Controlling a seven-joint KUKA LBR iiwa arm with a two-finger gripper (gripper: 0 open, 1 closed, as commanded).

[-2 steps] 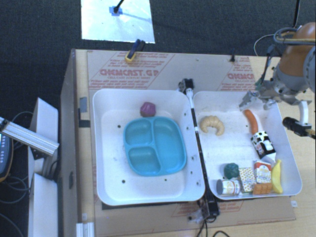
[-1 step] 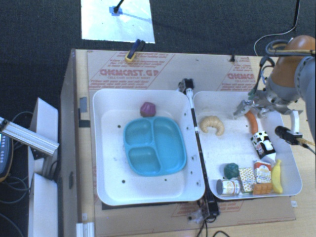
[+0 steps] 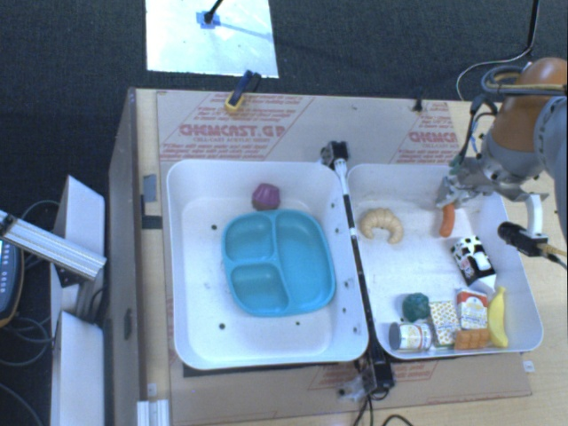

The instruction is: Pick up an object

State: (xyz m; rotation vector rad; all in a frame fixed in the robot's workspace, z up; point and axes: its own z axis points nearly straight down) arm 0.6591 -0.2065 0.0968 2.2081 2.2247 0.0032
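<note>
1. In the left white bin a blue three-compartment plastic tray is lying flat, and a purple lumpy toy is sitting just beyond its far edge; neither needs attention for this step.
2. In the right white bin a tan croissant-shaped toy is resting near the divider, well apart from the arm.
3. The orange carrot-like stick is hanging upright at the far side of that bin, its top meeting the two-finger gripper, which looks closed around that end, though the contact is small and partly hidden.
4. I judge the lift is in hand: raising straight and slowly is advisable, since a grip at one end is prone to slipping.
5. Further right, the black-and-white cow toy and the yellow banana are lying below, so keeping clear height matters.
</note>
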